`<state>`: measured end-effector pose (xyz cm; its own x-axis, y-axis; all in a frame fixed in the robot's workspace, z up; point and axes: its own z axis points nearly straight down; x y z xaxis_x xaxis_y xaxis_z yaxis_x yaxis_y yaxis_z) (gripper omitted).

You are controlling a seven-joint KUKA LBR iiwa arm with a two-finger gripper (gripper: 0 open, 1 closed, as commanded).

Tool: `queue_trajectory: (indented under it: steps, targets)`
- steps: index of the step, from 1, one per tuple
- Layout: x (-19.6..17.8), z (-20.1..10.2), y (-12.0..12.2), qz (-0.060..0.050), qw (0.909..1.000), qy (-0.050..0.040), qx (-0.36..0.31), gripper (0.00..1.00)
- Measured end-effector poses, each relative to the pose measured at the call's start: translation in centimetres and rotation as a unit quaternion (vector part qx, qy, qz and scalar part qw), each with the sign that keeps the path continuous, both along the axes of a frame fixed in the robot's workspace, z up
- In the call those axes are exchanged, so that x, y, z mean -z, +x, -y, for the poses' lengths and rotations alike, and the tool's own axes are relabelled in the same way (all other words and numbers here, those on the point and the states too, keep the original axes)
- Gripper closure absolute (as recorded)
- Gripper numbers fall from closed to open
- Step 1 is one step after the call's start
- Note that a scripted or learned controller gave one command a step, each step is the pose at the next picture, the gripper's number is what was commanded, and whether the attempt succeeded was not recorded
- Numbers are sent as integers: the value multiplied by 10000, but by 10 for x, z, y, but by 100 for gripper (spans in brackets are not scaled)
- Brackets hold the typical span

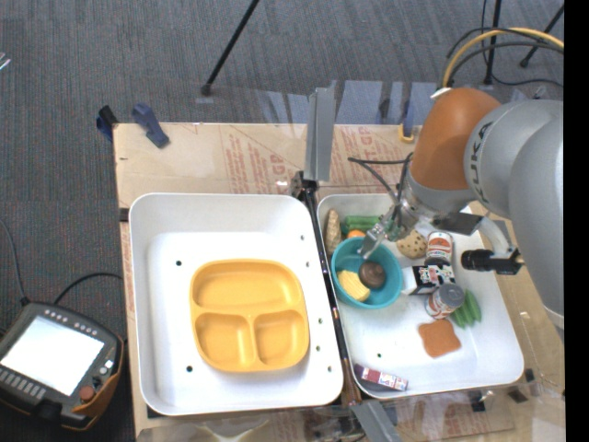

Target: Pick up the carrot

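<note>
A small orange piece that looks like the carrot [356,235] peeks out at the back of the right bin [502,362]. It lies between a green vegetable [354,222] and the far rim of a teal bowl [390,290], and the bowl hides most of it. My gripper [375,238] hangs over the bowl's far rim, just right of the orange piece and very close to it. Nothing can be seen held in it.
The bowl holds a yellow item [351,285] and a brown one [372,273]. Around it lie a cookie [414,244], a small jar [440,248], a black-and-white carton [426,275], a grey can [448,298], a green pepper [470,309], toast [440,339] and a wrapped bar [382,378]. The left bin [156,339] bears a yellow divided plate [213,288].
</note>
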<state>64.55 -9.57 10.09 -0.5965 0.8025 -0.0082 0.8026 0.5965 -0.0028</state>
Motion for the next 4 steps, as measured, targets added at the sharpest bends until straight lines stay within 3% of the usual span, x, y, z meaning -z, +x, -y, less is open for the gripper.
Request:
queue_trajectory:
  steps: [1,2,3,4]
  targets:
    - [1,-2,-1,-16,10000,21,-2,0]
    - [15,47,-99,-35,9967,40,812,0]
    - [4,5,-58,8,9701,14,2426,0]
    - [-69,118,-23,40,9782,23,2078,0]
